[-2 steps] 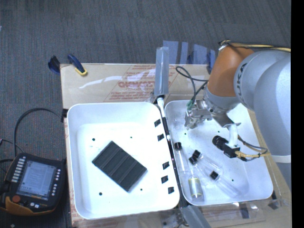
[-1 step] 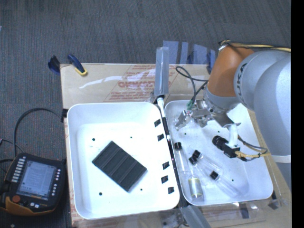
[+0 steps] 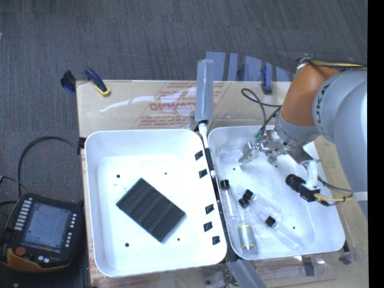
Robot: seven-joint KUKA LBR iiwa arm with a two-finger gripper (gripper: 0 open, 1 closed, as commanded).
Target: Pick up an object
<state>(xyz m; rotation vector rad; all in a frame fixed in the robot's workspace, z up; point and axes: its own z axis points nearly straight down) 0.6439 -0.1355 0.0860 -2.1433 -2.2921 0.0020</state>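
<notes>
arm comes in from the right over the right bin [image 3: 336, 236], orange band up top. pincer [image 3: 262, 153] sits low over the far-left part of that bin, above bare white floor; cannot tell whether it is released or clenched, the metal parts blur together from this slant. nothing visibly between its tips, so no grasp to report.

candidates all lie in the right bin, nearer than the pincer: small black piece [image 3: 224, 185] by the divider, another black piece [image 3: 245, 198] just right of it, a clear tube [image 3: 267, 212] running toward the near right with a black cap [image 3: 270, 222] on it, and a brass cylinder [image 3: 246, 235] near the near-left corner. left bin [image 3: 96, 161] holds a flat dark ribbed slab [image 3: 150, 209], well apart from the arm.

judgement: step is approach, pick not yet made. closest targets are the two black pieces; they are tiny, so centre the pincer straight over one and drop vertically, jaws set across its short side. the piece by the divider sits close to the bin wall, risk of a finger hitting the wall; the other one has more room. clear tube will likely roll or slip, brass cylinder too, so close across the round axis, not along it. watch the black cable [image 3: 258, 104] trailing behind the wrist.
</notes>
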